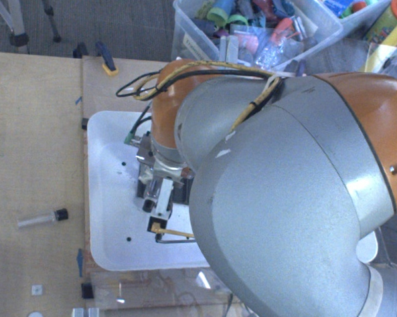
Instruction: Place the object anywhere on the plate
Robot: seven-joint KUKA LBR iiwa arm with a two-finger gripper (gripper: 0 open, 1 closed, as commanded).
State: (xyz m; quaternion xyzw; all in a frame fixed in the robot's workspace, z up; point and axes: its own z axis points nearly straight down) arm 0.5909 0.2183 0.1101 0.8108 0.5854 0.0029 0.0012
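Note:
My gripper [157,200] hangs low over the middle of the left white bin [108,202], pointing down at its floor. The grey and orange arm [284,186] covers the right part of the view and hides whatever lies under it. A small white rounded patch [366,248] peeks out at the arm's right edge; I cannot tell if it is the plate. Two tiny dark specks [128,238] mark the bin floor. No object can be made out between or under the gripper.
A clear tub [260,24] of colourful items stands at the back. On the wooden bench to the left lies a small pale cylinder with a black cap [44,219]. A blue clamp [107,60] sits at the bench's far edge.

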